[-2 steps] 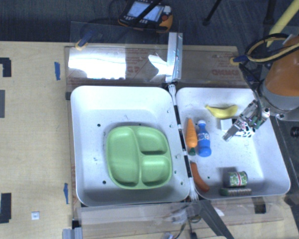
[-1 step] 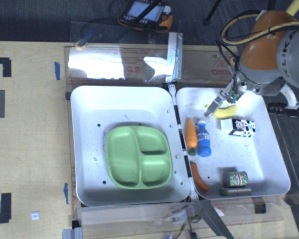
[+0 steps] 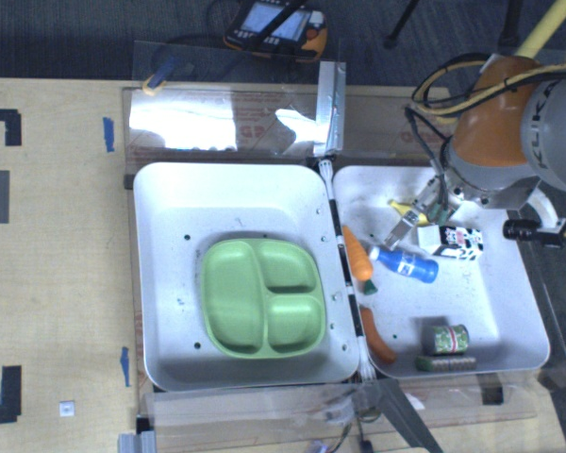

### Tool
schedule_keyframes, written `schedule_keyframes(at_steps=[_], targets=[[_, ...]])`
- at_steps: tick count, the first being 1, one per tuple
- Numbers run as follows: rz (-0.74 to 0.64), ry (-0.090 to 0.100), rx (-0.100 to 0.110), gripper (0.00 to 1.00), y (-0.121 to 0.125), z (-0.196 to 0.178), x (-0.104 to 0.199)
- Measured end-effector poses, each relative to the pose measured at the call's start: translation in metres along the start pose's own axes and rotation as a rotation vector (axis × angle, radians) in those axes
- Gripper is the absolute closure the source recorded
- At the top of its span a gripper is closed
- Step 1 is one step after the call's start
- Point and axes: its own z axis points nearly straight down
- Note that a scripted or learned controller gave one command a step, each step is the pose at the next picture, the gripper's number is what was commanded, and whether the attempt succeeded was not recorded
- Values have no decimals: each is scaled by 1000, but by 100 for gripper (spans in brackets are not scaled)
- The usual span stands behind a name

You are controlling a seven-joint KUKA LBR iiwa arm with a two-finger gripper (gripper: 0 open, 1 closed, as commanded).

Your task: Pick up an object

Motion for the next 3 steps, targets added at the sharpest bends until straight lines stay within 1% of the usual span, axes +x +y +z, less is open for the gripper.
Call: schedule_keyframes(at_steps=[1,2,3], targets=[[118,19,13,0,-3,23,-44],[117,5,5,100,-1,15,-46],[164,8,8,100,73,-73,35]])
